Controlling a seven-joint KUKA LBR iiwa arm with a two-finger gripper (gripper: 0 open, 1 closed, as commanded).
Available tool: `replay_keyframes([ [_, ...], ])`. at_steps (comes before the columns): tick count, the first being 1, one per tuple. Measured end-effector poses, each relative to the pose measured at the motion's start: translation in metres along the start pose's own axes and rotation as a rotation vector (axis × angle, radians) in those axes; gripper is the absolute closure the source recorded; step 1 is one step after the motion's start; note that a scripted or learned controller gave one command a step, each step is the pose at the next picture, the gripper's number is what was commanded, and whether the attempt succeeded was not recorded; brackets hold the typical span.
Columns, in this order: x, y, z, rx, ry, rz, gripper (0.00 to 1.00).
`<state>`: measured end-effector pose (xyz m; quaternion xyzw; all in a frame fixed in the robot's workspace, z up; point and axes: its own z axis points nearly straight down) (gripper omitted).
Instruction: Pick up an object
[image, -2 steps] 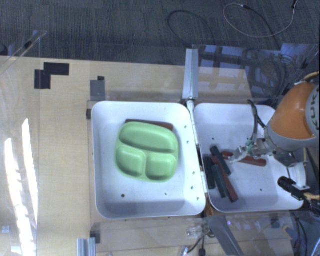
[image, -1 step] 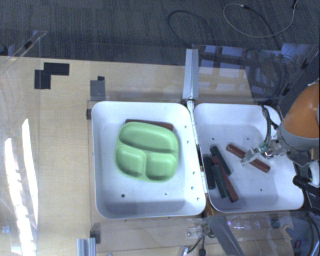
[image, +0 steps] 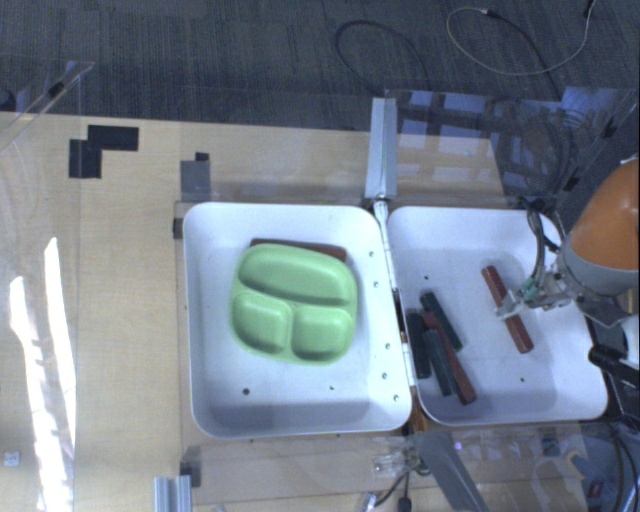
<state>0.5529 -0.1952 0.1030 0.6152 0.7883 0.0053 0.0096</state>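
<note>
In the right bin (image: 560, 395) lies a brown-red stick (image: 506, 307), slanted, near the right side. My gripper (image: 522, 296) is low over the middle of that stick, coming in from the right under the orange band of the arm (image: 610, 215). Toward the bin's left side lie several dark bars (image: 437, 330) with a long brown-red bar (image: 452, 364) among them. The left bin (image: 200, 330) holds a green divided tray (image: 295, 304) resting on a flat dark brown piece (image: 300, 246).
A metal divider post (image: 381, 150) rises between the bins at the back. Black markers (image: 100, 147) lie on the wooden bench at far left. Cables (image: 545, 235) hang beside the arm at right.
</note>
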Motion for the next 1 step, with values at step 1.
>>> replay_keyframes([
  [1, 0.037, 0.0473, -0.0783, 0.011, 0.003, 0.169, 1.0],
])
